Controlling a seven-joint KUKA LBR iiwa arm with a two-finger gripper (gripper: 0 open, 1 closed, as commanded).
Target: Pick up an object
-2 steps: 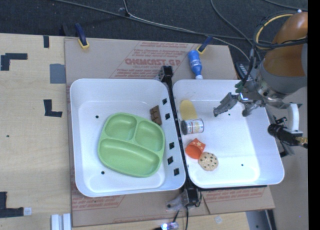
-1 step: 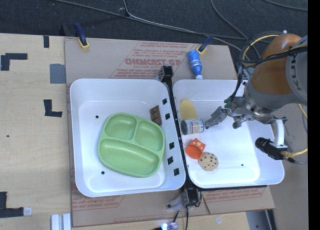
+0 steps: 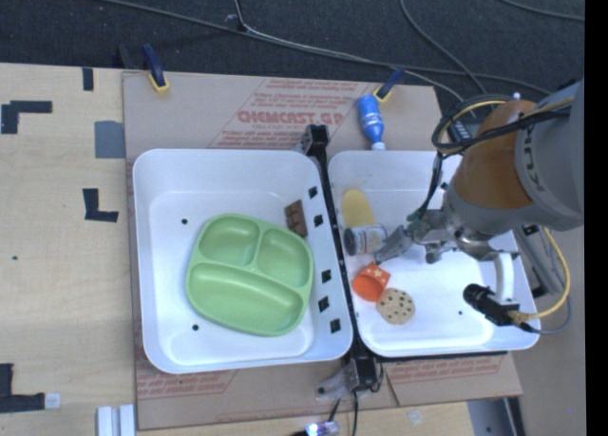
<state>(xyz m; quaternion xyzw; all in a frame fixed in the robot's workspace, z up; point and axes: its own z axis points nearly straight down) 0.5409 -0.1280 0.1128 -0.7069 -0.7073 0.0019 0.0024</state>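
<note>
In the right bin [image 3: 432, 330] lie a pale yellow object [image 3: 356, 206], a small silvery can [image 3: 364, 237] on its side, an orange cup [image 3: 370, 282] and a round speckled cookie [image 3: 395, 306]. My gripper [image 3: 410, 252] hangs over the middle of this bin, just right of the can. Its fingers are spread open with nothing between them; the left fingertip [image 3: 387, 252] is close beside the can. The orange cup and cookie lie below and left of the gripper.
The left bin [image 3: 157, 235] holds a green divided plate [image 3: 249, 274] and a small brown block [image 3: 296, 218] by the divider. A blue bottle [image 3: 370, 121] lies on the board behind the right bin. Cables trail from the arm at the right.
</note>
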